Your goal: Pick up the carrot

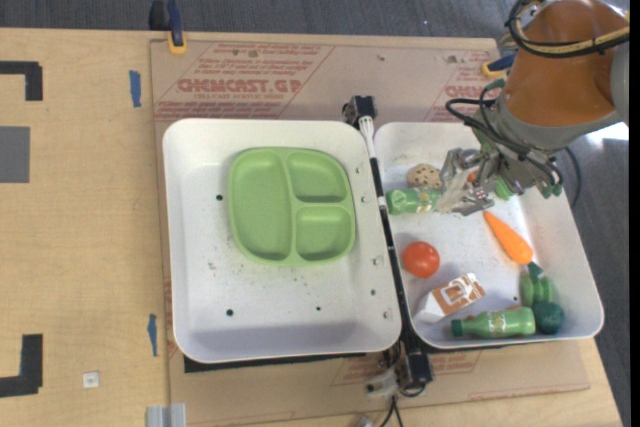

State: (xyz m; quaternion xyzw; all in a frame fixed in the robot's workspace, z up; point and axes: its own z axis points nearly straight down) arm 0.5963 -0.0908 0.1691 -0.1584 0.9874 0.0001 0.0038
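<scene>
Lying diagonally, carrot [509,237] tip upper-left.

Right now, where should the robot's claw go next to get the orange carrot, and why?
Probably a short shift toward the camera view's lower right. The two-finger gripper hangs over the right white bin, just up-left of the orange carrot, which lies apart from it on the bin floor.

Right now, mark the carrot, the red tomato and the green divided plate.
carrot [509,238]: camera view, middle of its orange body, right bin.
red tomato [421,259]: camera view, centre of its round top.
green divided plate [258,205]: camera view, floor of its large left compartment, left bin.
</scene>
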